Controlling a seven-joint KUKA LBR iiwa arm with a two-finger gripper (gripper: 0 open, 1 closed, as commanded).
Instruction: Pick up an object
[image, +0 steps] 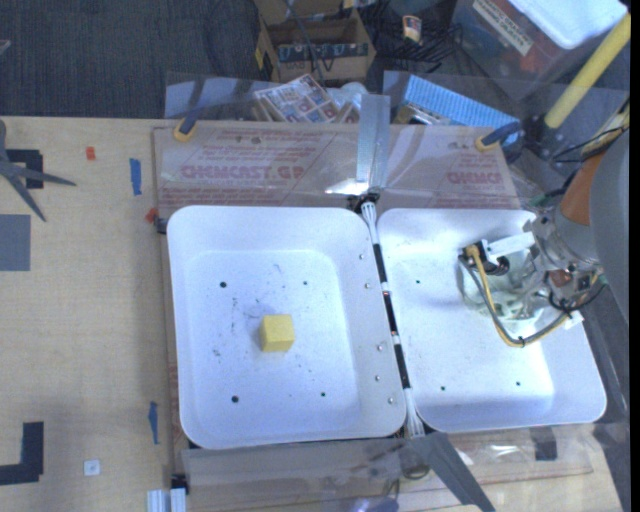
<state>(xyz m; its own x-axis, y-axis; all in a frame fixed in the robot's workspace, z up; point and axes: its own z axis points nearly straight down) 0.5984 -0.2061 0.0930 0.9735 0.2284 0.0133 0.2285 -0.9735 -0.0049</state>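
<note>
A small yellow block (277, 333) lies near the middle of the left white bin (200, 240). The arm comes in from the right and its gripper (505, 290) hangs over the right white bin (440, 390), towards that bin's right half. Cables and the wrist body cover the fingers. Nothing shows beneath or around the gripper on the bin floor. The block is far to the gripper's left, across the divider between the bins.
A clear plastic sheet (330, 160) stands behind both bins. The bench's wooden top (70, 300) spreads to the left, bearing blue tape marks and black brackets. Boxes and clutter crowd the back edge.
</note>
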